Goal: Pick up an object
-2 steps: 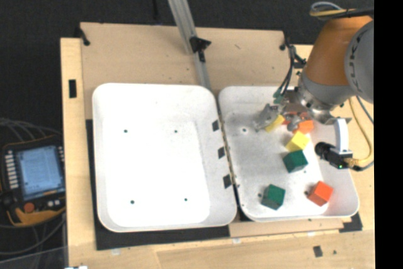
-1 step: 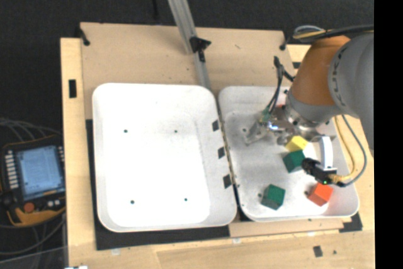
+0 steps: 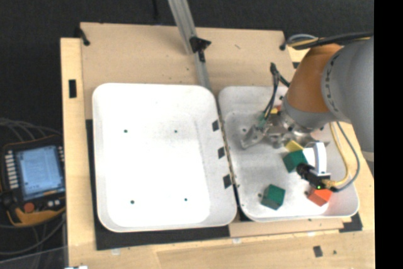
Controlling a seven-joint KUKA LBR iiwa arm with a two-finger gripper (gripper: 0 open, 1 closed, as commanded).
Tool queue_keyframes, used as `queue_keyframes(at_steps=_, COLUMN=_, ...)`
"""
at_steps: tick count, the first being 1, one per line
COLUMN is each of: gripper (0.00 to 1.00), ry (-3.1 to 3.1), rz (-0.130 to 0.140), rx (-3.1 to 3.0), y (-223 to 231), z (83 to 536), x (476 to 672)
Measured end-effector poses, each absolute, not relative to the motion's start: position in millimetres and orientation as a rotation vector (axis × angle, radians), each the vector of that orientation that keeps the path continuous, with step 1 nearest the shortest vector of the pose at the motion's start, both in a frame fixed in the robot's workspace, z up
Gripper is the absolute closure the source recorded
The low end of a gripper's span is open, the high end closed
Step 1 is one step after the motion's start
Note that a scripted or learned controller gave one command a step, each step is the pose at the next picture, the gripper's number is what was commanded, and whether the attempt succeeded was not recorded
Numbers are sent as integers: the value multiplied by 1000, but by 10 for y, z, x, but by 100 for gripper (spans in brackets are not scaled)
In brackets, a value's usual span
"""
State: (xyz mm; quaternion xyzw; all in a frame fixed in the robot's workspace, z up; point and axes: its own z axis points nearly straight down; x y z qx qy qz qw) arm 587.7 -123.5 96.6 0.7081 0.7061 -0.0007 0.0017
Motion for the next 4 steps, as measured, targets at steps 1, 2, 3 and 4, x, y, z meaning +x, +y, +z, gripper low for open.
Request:
queue_keyframes(at_steps=1, gripper=100, ry=2207, rz=8, rx=2227, y=-1235, z=1090, x=5892)
queue_keyframes(at_steps=2, gripper=100, ry=2214, rz=6, rx=2222, y=-1248, z=1525, x=5911)
queue_keyframes(at_steps=3, gripper=100, ry=2219, rz=8, rx=2214, y=-1282, z=2171, x=5948)
queue_keyframes(at_steps=4, gripper=100, ry=2222, rz=6, rx=2213, y=-1294, z=2592, x=5963)
